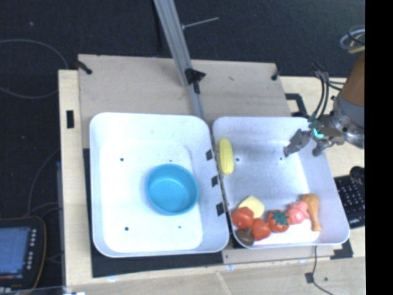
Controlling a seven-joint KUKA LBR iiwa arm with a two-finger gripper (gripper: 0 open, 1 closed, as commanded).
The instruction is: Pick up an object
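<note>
toy pile [273,219]: near edge | corn [226,156]: lengthwise near-far | fingers [307,142]: spread, holding nothing

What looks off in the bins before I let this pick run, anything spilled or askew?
Nothing stands out. The blue bowl sits upright in the left bin. The yellow piece lies by the right bin's left wall, and the toy food is heaped along its near edge. The claw hangs over its far right corner.

A long yellow toy [226,156] lies by the left wall of the right bin [270,128]. A heap of toy food sits at the bin's near end: a pale yellow block [251,205], red tomatoes [244,217], a strawberry [279,220], a pink piece [298,212], an orange drumstick [312,209].
</note>
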